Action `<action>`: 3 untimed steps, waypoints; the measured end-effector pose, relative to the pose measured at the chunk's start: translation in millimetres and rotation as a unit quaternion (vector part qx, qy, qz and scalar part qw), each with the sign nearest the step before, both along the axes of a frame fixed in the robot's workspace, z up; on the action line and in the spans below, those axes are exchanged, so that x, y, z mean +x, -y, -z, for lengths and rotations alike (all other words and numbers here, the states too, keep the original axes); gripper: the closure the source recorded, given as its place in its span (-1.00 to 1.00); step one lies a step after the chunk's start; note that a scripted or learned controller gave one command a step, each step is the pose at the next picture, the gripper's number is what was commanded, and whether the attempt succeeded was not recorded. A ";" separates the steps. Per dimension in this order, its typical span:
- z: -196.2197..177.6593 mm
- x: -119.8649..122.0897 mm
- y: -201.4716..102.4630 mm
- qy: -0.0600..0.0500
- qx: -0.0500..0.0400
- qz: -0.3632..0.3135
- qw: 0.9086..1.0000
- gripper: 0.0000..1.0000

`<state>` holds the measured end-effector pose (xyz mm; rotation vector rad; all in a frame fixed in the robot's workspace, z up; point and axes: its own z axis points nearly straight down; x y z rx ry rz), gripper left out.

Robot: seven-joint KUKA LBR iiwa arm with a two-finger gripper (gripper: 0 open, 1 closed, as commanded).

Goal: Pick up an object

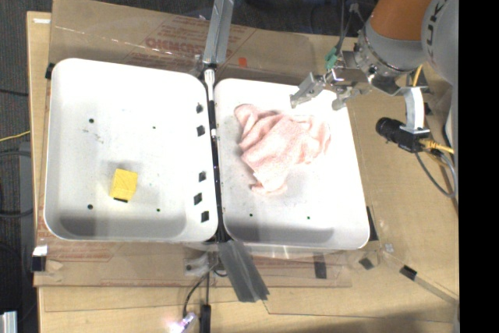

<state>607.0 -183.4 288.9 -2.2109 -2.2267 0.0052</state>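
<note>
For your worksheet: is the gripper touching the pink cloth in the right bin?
Apart. The camera view shows the gripper open above the far rim of the right bin, with a strip of white floor between its fingertips and the pink cloth.

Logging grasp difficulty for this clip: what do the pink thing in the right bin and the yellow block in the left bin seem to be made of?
The pink thing looks like soft cloth, matte, probably terry towel: it lies crumpled in folds with a fuzzy surface. The yellow block looks like foam or sponge: dull, squarish, slightly rough faces, though rigid plastic cannot be ruled out. Both bins look like smooth white plastic.
</note>
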 end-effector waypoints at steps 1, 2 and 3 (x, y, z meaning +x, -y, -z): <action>149.8 18.4 -6.5 0.000 0.001 -0.084 0.996 -1.00; 194.7 50.1 -13.3 0.004 -0.001 -0.173 0.985 -1.00; 183.7 51.1 -14.0 0.004 -0.002 -0.176 0.984 1.00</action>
